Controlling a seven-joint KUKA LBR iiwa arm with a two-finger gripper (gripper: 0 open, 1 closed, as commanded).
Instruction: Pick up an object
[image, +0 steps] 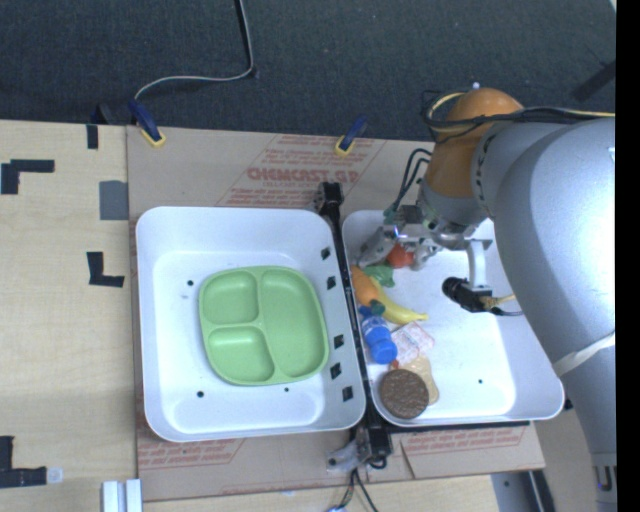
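two white bins sit on your bench. your gripper (400, 250) hangs low in the right bin (500, 385) over a toy pile (385, 300). you cannot tell its jaw state.

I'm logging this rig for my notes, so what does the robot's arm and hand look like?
The arm is bulky, rounded, light grey, with an orange band above the wrist. Thin black cables loop around that band. The hand is small, metallic grey with dark parts.
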